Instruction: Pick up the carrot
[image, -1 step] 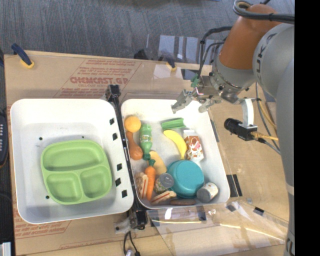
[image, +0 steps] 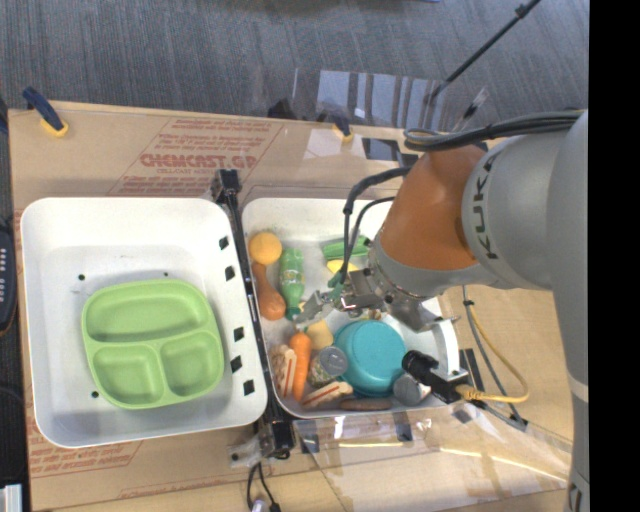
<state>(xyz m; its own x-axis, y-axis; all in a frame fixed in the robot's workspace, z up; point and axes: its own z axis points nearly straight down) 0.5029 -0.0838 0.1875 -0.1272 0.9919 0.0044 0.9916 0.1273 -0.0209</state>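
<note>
- The right bin (image: 262, 215) is crowded: the carrot (image: 299, 364) lies near its front wall, hemmed by a teal bowl (image: 372, 355) on its right and a small orange piece (image: 272, 305) behind it.
- A green bottle (image: 291, 277) and an orange ball (image: 265, 247) fill the strip along the left wall.
- The arm (image: 470, 215) hangs over the bin's right half, blocking approach from that side.
- The left bin (image: 60, 225) has open floor around a green divided tray (image: 152, 341).

The light is bright and even. The white bins (image: 40, 300) shine, with soft shadows inside. Glare streaks clear plastic (image: 400, 440) at 6 o'clock; small things look fuzzy.
</note>
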